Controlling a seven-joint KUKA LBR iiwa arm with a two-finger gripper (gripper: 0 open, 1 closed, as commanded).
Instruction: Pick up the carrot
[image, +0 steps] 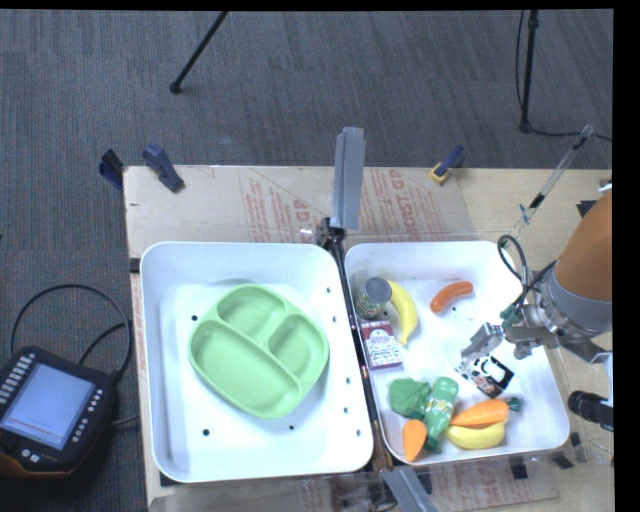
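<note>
**Camera view: arm over the right bin, carrot sitting at the front**

Camera view from above, looking down on both white bins side by side. The left bin (160, 300) just has a green divided plate (260, 348) lying in it, a bit tilted relative to the bin walls.

The right bin (420, 252) is where all the stuff is. Along its left side there's a small jar with a grey lid (375, 294), a banana (404, 310) touching it on the right, and a small red carton (380, 347) just below those. An orange sausage-shaped thing (451, 295) lies on its own toward the back, well apart from the rest.

The carrot (482, 412) — orange with a green stub at its right end — lies near the front right corner, resting on top of a yellow lemon-ish piece (476, 436). Just left of it there's a green bottle (439, 405) against some leafy green veg (406, 396), and another small orange piece (414, 439) at the front wall.

The gripper (484, 350) comes in from the right, hanging over the right side of the bin, near the carrot but above and behind it, not touching it. A small black and white item (492, 376) sits right below the fingertips. Can't tell whether the fingers are spread or closed — too small and blurry.
</note>
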